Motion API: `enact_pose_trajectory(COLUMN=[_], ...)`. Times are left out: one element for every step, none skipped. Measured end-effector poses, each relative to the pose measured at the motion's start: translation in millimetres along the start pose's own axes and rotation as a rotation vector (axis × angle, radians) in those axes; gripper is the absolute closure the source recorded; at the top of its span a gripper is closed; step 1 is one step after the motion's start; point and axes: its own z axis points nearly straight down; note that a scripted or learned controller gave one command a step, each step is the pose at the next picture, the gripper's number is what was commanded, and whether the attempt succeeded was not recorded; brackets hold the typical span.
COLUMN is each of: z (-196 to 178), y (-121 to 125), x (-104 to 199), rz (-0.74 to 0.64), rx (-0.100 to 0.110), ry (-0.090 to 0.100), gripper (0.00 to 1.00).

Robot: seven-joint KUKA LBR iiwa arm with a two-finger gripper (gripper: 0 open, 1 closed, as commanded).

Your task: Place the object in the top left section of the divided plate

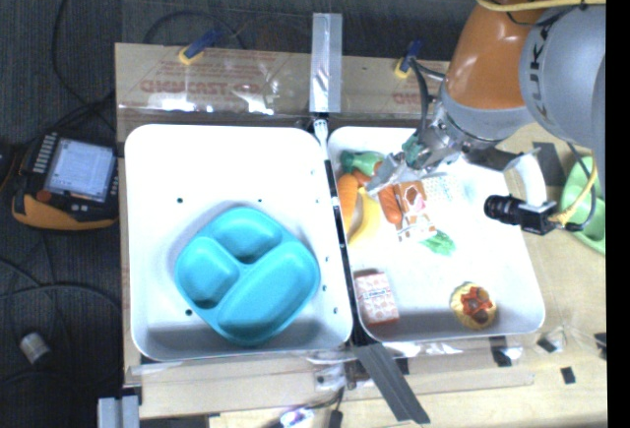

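Observation:
The blue divided plate (246,274) lies empty in the left bin (157,170), tilted so its sections face the upper left. My gripper (387,176) is low over the upper left of the right bin (512,259), right above a cluster of toy foods. Under and beside it are an orange carrot (346,192), a yellow banana (362,221), a red-orange piece (393,207) and a green item (359,160). The gripper's body hides whether any of them is held.
In the right bin a white printed packet (415,212) and a small green piece (439,241) lie near its middle. A brown-red box (376,296) and a round tart toy (473,305) sit by its front edge. A black camera unit (517,210) sticks out to the gripper's right.

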Motion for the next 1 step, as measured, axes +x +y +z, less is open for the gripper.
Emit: enact_pose_trajectory(z=[48.6], y=[-37.8], x=[6.6], rz=[-0.173], rx=[-0.002], ry=[0.003], gripper=[1.0])
